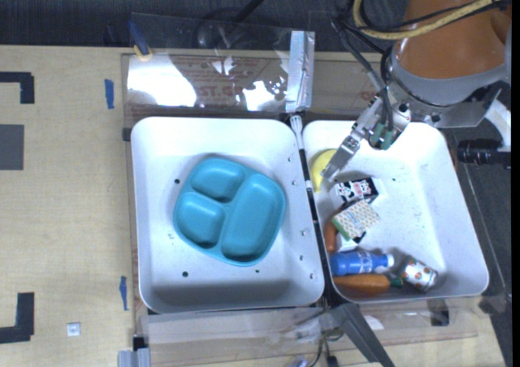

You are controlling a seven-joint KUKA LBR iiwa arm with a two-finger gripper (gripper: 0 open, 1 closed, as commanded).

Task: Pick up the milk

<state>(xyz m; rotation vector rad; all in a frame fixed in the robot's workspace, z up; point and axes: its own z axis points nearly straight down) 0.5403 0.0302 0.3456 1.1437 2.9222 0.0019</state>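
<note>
The milk is a small carton with black and white cow patches, lying in the upper middle of the right bin. My gripper hangs over the bin's back left part, just above and behind the carton. It is open, with nothing between its fingers. One finger slants down to the left toward a yellow fruit; the other sits nearer the wrist. The carton lies apart from both.
A checkered packet, a blue bottle, a carrot, a small can and an orange item crowd the right bin's front left. The left bin holds a blue divided plate. Cables loop above the arm.
</note>
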